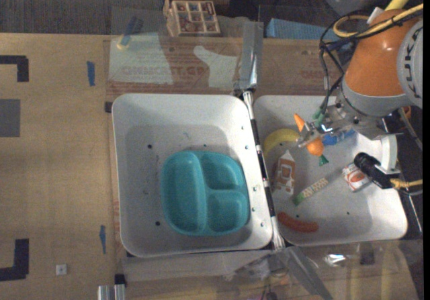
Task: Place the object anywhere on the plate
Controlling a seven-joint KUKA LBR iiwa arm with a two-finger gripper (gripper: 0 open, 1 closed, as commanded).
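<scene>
Hanging over the right bin (396,221) toward the frame's right, the claw (316,136) sits against an orange carrot-like object (316,147), but I cannot tell its state, the arm (376,64) crowding it. Below lie a yellow banana (279,137), small carton (286,174) and red sausage (297,223). Left-centre, the left bin (134,117) holds the teal divided plate (203,192).

The arm (386,57) runs off the right edge, its bulk hiding the right bin's (349,225) far corner. The gripper (321,132) is a blur above the small orange object (315,147), grip unreadable.
</scene>
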